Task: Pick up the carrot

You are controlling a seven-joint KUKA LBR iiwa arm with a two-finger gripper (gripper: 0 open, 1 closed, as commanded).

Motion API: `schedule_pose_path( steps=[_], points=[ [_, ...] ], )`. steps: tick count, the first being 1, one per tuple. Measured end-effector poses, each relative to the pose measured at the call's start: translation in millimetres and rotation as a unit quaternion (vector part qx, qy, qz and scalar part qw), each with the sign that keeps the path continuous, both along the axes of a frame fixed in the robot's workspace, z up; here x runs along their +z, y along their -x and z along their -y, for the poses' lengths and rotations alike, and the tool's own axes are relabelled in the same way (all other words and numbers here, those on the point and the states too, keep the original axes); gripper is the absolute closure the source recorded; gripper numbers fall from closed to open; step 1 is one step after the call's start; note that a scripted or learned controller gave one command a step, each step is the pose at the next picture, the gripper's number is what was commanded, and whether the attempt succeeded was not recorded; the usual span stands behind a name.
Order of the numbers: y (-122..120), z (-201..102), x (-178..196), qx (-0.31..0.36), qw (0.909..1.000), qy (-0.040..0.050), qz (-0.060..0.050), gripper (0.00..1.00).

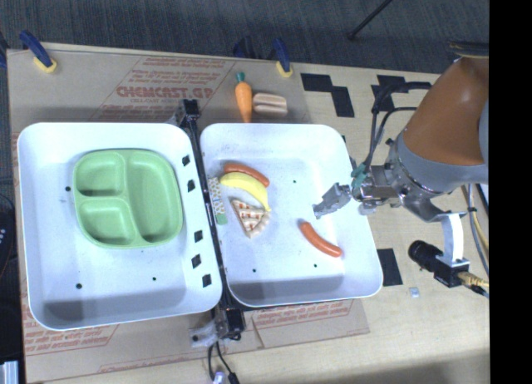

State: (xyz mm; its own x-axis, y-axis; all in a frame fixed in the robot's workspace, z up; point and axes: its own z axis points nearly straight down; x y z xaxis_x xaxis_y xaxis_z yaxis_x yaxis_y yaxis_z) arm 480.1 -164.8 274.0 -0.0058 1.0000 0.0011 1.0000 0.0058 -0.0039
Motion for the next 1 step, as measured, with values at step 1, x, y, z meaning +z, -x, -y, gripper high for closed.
schedule_pose_path(
  steps=[1],
  points=[
    [-30.0, -72.9, -64.4, 0.048, 0.9989, 0.0002, 0.0, 0.0]
  ],
)
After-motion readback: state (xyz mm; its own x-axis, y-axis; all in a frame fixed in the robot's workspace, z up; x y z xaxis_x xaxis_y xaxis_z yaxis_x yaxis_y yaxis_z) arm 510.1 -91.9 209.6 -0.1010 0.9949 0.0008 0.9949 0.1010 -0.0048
